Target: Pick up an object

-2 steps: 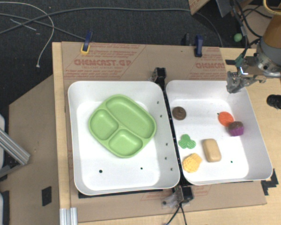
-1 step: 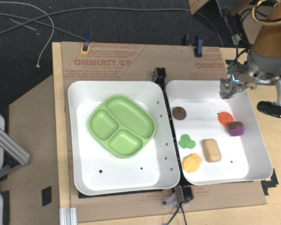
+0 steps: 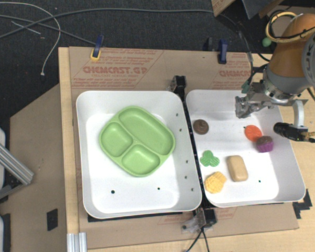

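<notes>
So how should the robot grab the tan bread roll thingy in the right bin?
Probably from straight above, pinching the tan roll across its narrower width, on its long sides. It lies flat, an oblong pointing up and down the picture, with bare bin floor to its right. On the left the yellow corn sits close to its lower end, so the end effector should close nearer the middle.

Six small objects (image 3: 237,168) in right bin (image 3: 283,190)
</notes>
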Controlling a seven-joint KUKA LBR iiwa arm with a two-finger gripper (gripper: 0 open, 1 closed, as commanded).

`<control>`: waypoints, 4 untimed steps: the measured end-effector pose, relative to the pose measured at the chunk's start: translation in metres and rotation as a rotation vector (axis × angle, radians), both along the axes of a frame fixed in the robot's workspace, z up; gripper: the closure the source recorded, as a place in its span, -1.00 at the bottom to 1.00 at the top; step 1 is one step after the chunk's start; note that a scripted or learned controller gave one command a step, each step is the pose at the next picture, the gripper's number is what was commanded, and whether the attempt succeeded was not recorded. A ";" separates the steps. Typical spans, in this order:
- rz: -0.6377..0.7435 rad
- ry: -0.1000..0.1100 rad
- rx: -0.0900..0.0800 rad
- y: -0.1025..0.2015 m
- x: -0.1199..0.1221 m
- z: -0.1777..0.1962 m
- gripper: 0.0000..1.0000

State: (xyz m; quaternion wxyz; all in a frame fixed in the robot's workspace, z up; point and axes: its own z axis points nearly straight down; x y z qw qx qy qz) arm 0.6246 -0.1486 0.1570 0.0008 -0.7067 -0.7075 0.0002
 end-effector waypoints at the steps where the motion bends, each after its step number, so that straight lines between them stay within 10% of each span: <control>1: 0.000 0.004 0.001 0.003 0.003 -0.043 -1.00; 2: 0.001 -0.002 0.000 0.003 0.004 -0.029 1.00; 4: -0.002 -0.010 -0.003 -0.002 -0.003 0.077 1.00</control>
